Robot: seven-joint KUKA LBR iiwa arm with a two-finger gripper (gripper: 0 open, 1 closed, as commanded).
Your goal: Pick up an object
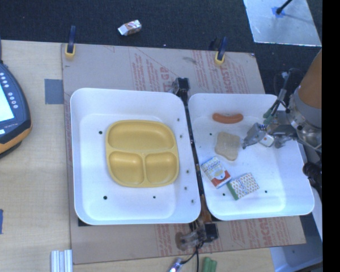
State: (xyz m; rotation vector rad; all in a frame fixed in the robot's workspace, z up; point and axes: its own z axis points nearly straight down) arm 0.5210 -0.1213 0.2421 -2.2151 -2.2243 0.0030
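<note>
The right bin (283, 203) holds a brown sausage (228, 118), a tan slice of bread (228, 145), a small red and white carton (215, 171) and a green patterned packet (242, 186). My gripper (266, 139) hangs over the bin's right half, just right of the bread and below and right of the sausage. It stands open, its fingers spread, with nothing between them. The left fingertip (249, 139) points toward the bread, a short gap away from it.
The left bin (90, 203) carries a yellow divided plate (141, 153). An orange and grey teach pendant (3, 109) lies on the bench at far left. Blue clamps (71, 41) (221, 49) hold the cardboard sheet at the back. A crumpled wrapper (130, 28) lies on the dark floor.
</note>
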